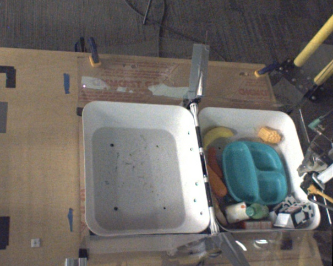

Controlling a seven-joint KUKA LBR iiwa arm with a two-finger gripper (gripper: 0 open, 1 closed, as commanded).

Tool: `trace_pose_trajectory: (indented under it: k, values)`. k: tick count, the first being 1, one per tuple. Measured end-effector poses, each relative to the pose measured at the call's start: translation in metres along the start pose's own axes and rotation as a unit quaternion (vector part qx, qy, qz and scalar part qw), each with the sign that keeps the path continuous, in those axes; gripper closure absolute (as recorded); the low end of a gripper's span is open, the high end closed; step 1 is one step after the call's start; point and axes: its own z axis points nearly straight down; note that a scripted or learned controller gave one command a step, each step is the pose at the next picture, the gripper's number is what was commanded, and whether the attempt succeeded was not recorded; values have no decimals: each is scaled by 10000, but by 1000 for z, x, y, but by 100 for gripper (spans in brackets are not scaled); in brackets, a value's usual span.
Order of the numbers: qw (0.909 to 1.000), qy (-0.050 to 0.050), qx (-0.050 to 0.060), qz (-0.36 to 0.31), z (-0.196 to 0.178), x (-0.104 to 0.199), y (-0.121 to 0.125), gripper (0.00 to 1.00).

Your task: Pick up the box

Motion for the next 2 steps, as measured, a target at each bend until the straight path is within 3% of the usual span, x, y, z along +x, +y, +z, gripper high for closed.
trace_pose_trajectory:
  k: [1,2]
  values:
    - [10000,9,-17,53,-139,12,-4,100]
    - [10000,8,-15,53,-139,12,-4,0]
